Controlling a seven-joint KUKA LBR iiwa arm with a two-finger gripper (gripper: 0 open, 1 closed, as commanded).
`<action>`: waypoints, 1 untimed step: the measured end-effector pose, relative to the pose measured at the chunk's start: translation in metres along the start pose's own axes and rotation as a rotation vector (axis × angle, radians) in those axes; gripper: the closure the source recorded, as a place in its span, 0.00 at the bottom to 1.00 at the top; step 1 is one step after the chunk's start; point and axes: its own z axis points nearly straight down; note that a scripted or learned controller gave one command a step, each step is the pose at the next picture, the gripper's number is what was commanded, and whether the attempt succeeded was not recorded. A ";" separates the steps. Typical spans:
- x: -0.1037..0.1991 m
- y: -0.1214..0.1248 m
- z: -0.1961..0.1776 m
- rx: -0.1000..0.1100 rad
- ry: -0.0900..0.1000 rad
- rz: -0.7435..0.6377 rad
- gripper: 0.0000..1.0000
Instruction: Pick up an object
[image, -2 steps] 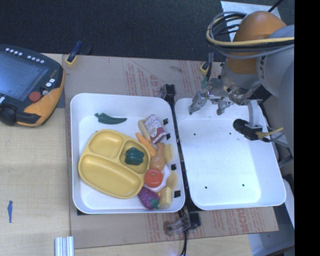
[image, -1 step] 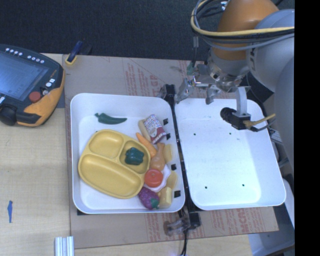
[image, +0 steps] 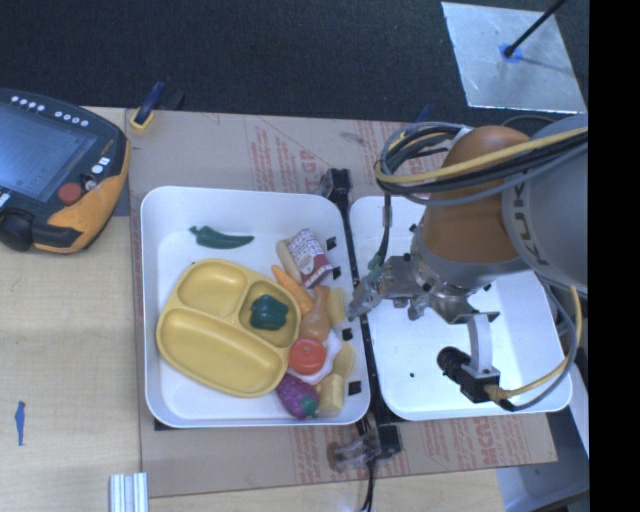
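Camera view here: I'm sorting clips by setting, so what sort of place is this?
Probably a robotics lab bench: a grey and orange arm over two white bins, toy food, and a teach pendant.

dark floor (image: 300, 50) behind a cardboard-covered wooden bench (image: 60, 330).
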 end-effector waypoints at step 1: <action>0.044 0.076 -0.143 -0.033 0.000 -0.006 0.00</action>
